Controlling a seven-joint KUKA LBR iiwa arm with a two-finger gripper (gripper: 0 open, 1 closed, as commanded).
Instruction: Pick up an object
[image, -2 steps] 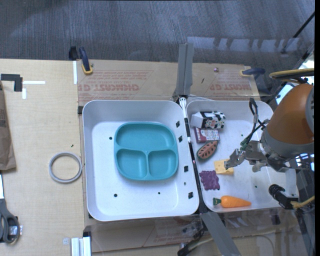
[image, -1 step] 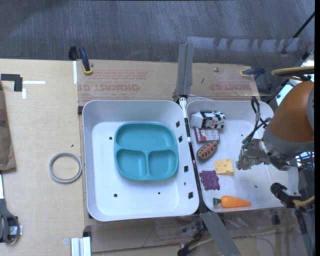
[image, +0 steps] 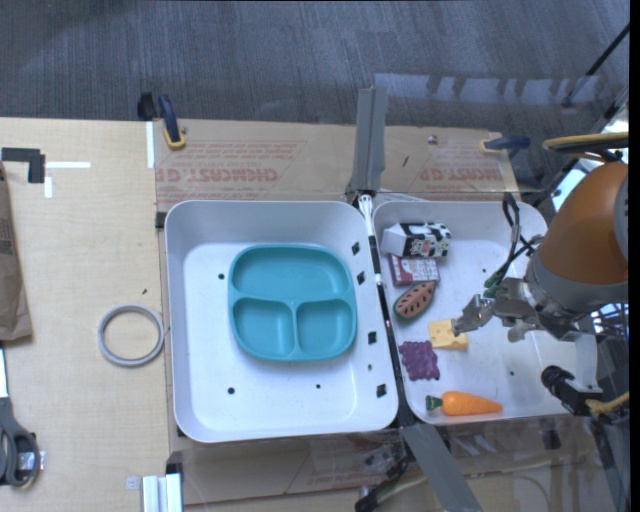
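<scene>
White plastic bins sit side by side on the bench in the camera view. In the left bin (image: 190, 330) we see a teal divided plate (image: 294, 302), lying flat near the middle with three compartments. The right bin (image: 520, 385) holds the small things: a black-and-white cow-patterned box (image: 418, 240) near the far wall, a dark red packet (image: 413, 269) just below it, a brown oval piece with dark spots (image: 414, 299) tilted beside the dividing wall, a yellow cheese wedge (image: 447, 335), a purple bunch of grapes (image: 419, 360) and an orange carrot (image: 468, 404) near the front rim.

We see the arm reaching in from the right, its orange band above the wrist, and the gripper (image: 470, 321) low over the right bin, just beside the cheese wedge; whether it touches the wedge we cannot tell. We also cannot tell whether its fingers are apart or together, and nothing shows between them. The grapes and the brown oval lie close to the wedge.

Outside the bins, a grey ring (image: 131, 334) lies on the bench to the left, with scissors (image: 17, 448) near the front corner.
</scene>
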